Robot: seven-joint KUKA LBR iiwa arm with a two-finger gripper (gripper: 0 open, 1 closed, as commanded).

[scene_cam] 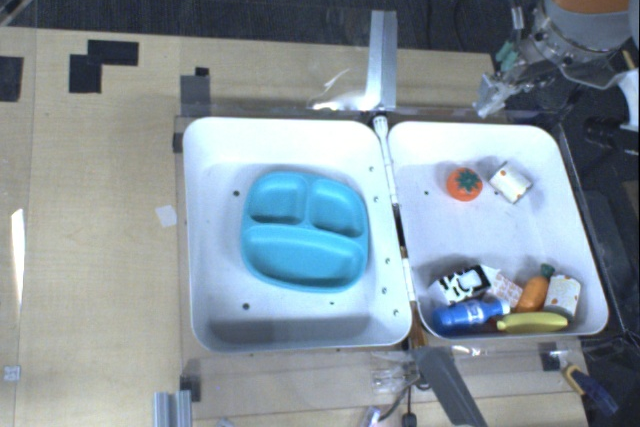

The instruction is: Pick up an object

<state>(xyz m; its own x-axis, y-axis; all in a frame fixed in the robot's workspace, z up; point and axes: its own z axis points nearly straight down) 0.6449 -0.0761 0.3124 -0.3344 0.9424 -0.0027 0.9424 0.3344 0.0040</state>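
A: Gripper (497, 87) up at the far right corner, past the back rim of the right bin (560, 165). Fingers spread or shut? Cannot tell from this slant. Nothing seen between them.

B: Below it, in the right bin: orange tomato-like toy (464, 183) and small white box (509, 182) near the back, just beside each other.

A: Along the near wall, crowded together: black-and-white carton (460, 284), blue bottle (468, 316), yellow banana (533, 321), carrot (534, 291), small white pack (564, 295).

B: Left bin (215, 245) alongside, touching at the divider. Blue divided tray (304, 229) lying in its middle, three compartments up.
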